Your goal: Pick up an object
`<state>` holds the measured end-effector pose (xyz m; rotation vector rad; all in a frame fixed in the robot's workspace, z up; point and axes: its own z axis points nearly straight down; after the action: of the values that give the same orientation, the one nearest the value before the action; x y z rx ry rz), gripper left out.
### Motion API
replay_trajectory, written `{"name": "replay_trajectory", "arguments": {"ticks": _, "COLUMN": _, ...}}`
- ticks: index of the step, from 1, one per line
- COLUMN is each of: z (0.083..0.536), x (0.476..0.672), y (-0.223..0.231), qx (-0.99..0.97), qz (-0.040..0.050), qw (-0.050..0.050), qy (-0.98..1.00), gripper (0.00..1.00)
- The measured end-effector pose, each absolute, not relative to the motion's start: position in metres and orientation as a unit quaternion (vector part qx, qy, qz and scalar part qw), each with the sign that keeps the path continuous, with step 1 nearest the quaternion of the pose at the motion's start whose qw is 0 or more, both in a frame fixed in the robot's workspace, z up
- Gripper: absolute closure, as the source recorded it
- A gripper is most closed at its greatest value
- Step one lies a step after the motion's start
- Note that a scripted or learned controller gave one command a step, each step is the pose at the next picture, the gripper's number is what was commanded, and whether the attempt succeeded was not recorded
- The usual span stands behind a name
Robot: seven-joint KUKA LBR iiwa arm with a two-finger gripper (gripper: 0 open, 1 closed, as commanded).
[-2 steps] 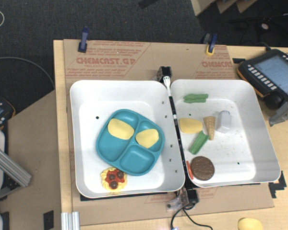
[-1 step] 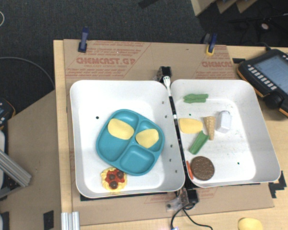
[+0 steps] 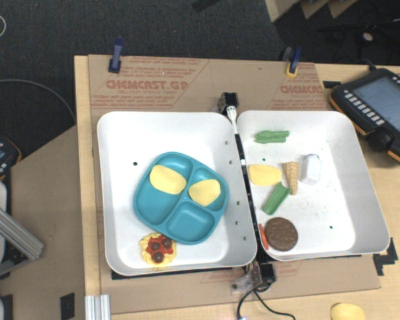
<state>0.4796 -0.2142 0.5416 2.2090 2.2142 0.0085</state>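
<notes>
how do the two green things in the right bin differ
The bumpy green pea pod lies level near the far edge of the right white bin; the smooth darker green pickle-like piece lies slanted near the middle. The pod lies alone, while the darker piece sits next to the yellow slice and the cone. The pod is lighter green. Both are small elongated toy foods.

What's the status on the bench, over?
Blue tray in left bin, two yellow pieces on it. Toy food loose in right bin. Nothing picked yet.
</notes>
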Motion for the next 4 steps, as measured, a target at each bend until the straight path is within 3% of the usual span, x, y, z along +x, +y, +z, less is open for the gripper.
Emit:
{"name": "replay_trajectory", "arguments": {"ticks": 1, "z": 0.375, "x": 0.478, "y": -0.185, "qx": 0.707, "qz": -0.0035, "qw": -0.008, "qy": 0.707, "gripper": 0.00}}
{"name": "replay_trajectory", "arguments": {"ticks": 2, "z": 0.501, "x": 0.480, "y": -0.197, "qx": 0.707, "qz": 0.0033, "qw": 0.008, "qy": 0.707, "gripper": 0.00}}
{"name": "replay_trajectory", "arguments": {"ticks": 3, "z": 0.310, "x": 0.478, "y": -0.211, "qx": 0.708, "qz": -0.0033, "qw": -0.007, "qy": 0.706, "gripper": 0.00}}
{"name": "replay_trajectory", "arguments": {"ticks": 4, "z": 0.414, "x": 0.480, "y": -0.207, "qx": 0.706, "qz": 0.0024, "qw": 0.006, "qy": 0.708, "gripper": 0.00}}
